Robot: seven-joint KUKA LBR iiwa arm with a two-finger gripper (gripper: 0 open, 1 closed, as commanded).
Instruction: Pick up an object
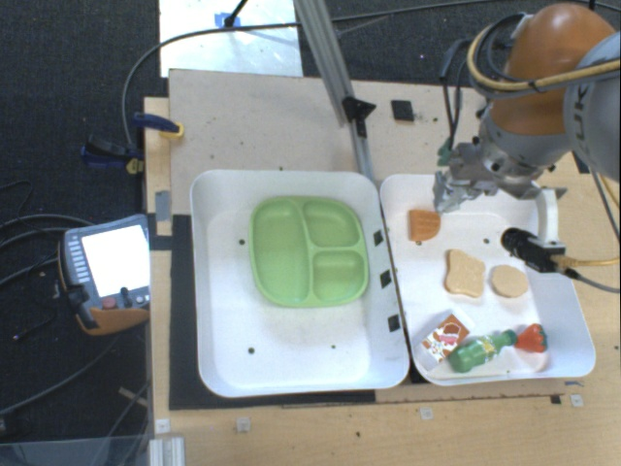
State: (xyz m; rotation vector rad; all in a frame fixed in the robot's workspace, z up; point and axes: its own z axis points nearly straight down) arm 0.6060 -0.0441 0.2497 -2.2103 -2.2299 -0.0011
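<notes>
Hovering at the right bin's [580,357] eleven o'clock corner, the gripper [448,198] hangs just above a flat orange wedge [424,225], matte and blunt-cornered, its long axis running twelve to six; whether the gripper is open or closed I cannot tell.

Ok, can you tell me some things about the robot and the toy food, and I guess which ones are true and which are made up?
1. The green plate lies in the left bin. True.
2. The gripper hangs over the left bin. False: it is over the right bin, just by the orange food piece.
3. The green bottle lies near the right bin's front edge. True.
4. The green plate has food on it. False: its compartments are bare.
5. The bread slice and the round cookie lie side by side. True.
</notes>
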